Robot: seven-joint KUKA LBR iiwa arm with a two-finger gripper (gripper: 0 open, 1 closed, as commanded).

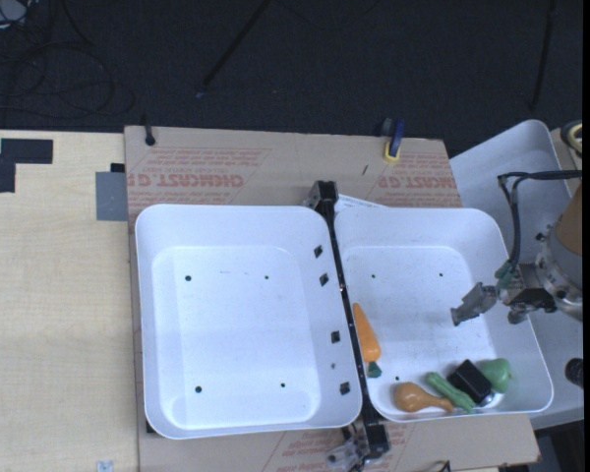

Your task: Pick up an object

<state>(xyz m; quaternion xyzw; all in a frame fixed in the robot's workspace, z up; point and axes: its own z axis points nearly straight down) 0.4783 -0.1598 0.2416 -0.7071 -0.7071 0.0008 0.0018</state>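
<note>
Two shallow white bins sit side by side on a sheet of brown cardboard (pixel 275 170) printed with red lettering, which lies over a pale wood-grain bench (pixel 49 293). The left bin (pixel 157 254), in the middle of the frame, has only small dark dots on its floor. A black strip with clips (pixel 336 303) runs along the seam between the two bins.

The right bin (pixel 413 234) holds four loose things, all in its lower part. One orange carrot-shaped piece (pixel 366 333) lies against the left wall, just beside the seam. Along the bottom edge lie one tan pear-shaped piece (pixel 415 396), then one green object (pixel 472 382) with a rounded head at its right end, with one small black block (pixel 469 379) resting on top of it; these three touch or overlap.

At the right of the frame the gripper (pixel 494 293) hangs over the right bin's right half, well above the cluster, its fingers spread apart and nothing between them.

One blue-and-yellow clamp (pixel 393 141) sits on the cardboard's upper edge. Dark grey patches (pixel 25 160) mark the bench at upper left. The floor behind (pixel 275 47) is dark, with cables trailing across it.
</note>
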